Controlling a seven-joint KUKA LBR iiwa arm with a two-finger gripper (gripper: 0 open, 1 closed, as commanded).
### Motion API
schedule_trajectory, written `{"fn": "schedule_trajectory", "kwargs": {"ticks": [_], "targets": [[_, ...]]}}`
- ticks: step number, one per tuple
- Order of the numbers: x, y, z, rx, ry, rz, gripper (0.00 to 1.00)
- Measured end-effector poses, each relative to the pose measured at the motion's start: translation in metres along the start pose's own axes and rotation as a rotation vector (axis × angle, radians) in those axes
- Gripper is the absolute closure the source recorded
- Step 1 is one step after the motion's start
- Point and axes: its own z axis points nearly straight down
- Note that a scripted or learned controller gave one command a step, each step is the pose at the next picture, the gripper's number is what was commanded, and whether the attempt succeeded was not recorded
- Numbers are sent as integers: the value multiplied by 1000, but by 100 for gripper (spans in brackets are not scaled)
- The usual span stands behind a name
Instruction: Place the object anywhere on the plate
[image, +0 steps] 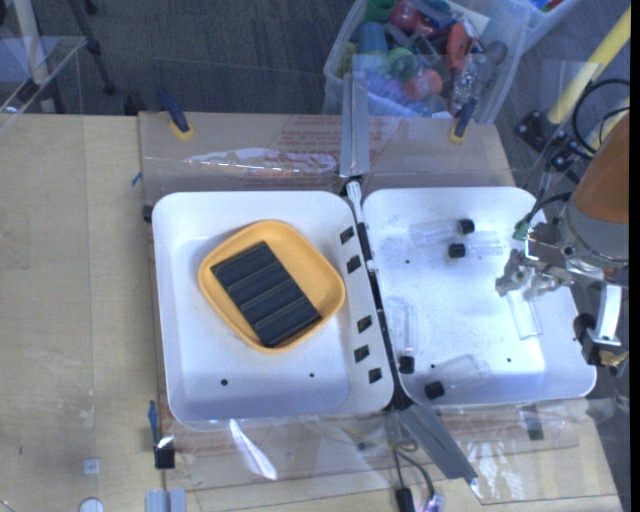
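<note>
Gripper (522, 285) over right bin (480, 375), clear vial (526, 316) just below.

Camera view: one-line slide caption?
Black ridged block already on yellow plate in left bin; gripper over right bin.

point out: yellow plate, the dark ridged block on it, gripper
yellow plate (318, 270): camera view, bare right rim, in the left bin.
dark ridged block (268, 293): camera view, middle of its top face, lying on the plate.
gripper (522, 290): camera view, between the fingertips, over the right bin's right side.
</note>
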Motion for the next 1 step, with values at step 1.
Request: {"fn": "schedule_trajectory", "kwargs": {"ticks": [1], "targets": [[0, 0, 0, 0, 0, 0, 0]]}}
